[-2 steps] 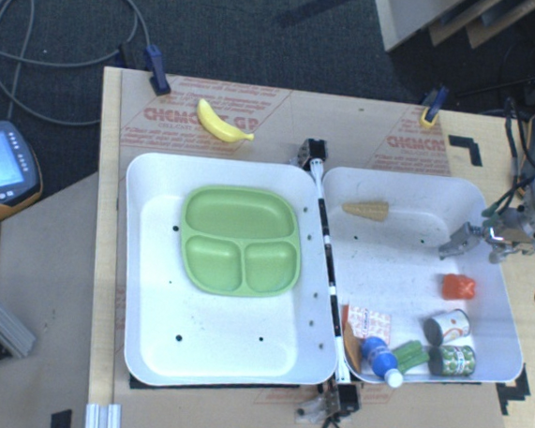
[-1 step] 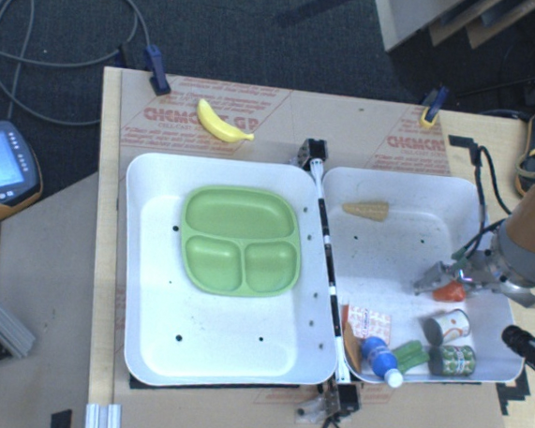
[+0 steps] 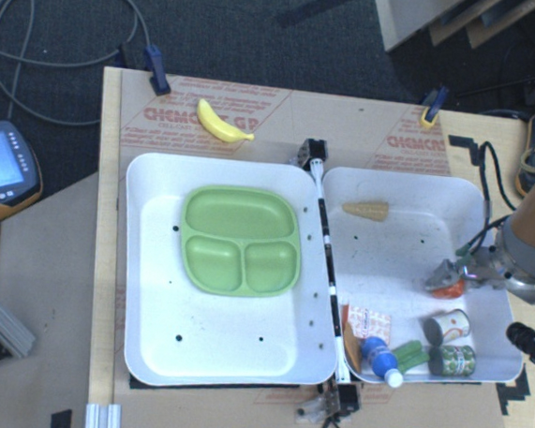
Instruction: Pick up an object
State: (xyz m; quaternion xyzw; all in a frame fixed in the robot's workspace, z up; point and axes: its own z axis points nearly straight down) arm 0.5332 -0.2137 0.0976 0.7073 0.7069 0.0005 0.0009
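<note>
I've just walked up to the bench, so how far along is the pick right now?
Done: the gripper has reached into the right bin, low at a small orange-red object. In hand: nothing visibly lifted; the object lies on the bin floor. Left: closing on it and raising it. The can and bottle lie untouched.

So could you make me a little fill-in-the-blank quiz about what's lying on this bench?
1. The green divided plate lies in the ____ bin.
2. The banana lies on the cardboard, outside both bins; its colour is ____.
3. The gripper is low in the right bin, right at a small ____ object.
4. The bottle has a ____ cap.

Missing words: left; yellow; orange; blue
</note>
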